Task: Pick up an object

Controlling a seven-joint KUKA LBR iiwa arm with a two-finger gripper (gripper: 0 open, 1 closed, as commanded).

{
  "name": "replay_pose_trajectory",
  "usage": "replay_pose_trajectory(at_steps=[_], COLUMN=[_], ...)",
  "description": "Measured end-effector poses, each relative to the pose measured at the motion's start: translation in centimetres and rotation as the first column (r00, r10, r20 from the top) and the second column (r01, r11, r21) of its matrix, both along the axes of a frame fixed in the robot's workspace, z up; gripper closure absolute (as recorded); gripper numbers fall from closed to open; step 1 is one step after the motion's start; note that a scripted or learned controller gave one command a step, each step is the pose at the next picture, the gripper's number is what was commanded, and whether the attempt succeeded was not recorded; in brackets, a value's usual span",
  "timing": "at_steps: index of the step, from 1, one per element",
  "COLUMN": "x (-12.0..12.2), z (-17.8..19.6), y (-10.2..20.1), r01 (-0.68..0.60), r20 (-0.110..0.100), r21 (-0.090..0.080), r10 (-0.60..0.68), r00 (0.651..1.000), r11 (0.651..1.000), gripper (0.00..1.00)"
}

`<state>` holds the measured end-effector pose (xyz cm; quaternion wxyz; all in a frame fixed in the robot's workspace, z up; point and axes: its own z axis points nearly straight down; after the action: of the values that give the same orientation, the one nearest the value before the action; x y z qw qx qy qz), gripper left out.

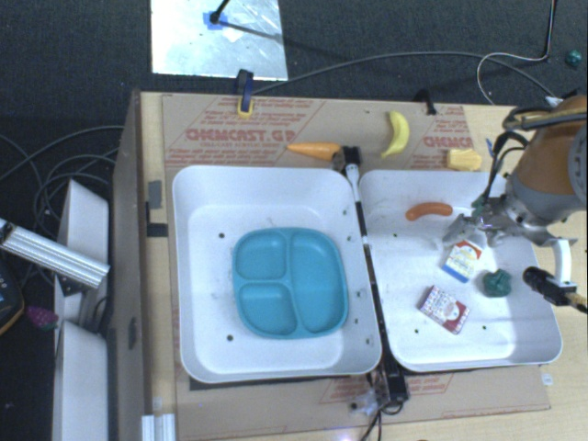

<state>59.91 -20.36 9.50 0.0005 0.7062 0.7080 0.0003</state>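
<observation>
Nearest the front edge of the left bin sits a blue divided plate, roughly centred on that bin's floor. In the right bin, a small red-and-white packet lies closest to the front edge, a little left of the middle. Behind it and to the right, a dark green lumpy object rests near the bin's right edge. Just left of that, a blue-and-white carton lies tilted, directly under the gripper, which hangs over its far end; whether the gripper is spread or closed cannot be told from here. Farther back, an orange sausage-shaped toy lies near the bin's far edge. Beyond both bins, on the cardboard, a carrot lies near the far-right corner of the left bin, with a banana and a yellow wedge behind the right bin.
</observation>
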Motion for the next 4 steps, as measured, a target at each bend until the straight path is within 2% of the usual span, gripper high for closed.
replay_pose_trajectory(at_steps=[1, 2, 3, 4], x=[0.8, 6.5, 6.5, 1.8], z=[-1.1, -1.2, -0.3, 9.1], y=[7.0, 7.1, 7.1, 14.4], r01=[-0.002, 0.005, 0.002, -0.003], r20=[0.0, -0.023, -0.025, 0.004], r21=[0.002, 0.003, 0.001, 0.001], r10=[0.002, -0.005, -0.002, 0.003], r00=[1.0, 1.0, 1.0, 1.0], r11=[1.0, 1.0, 1.0, 1.0], gripper=[0.0, 0.0, 1.0, 1.0])
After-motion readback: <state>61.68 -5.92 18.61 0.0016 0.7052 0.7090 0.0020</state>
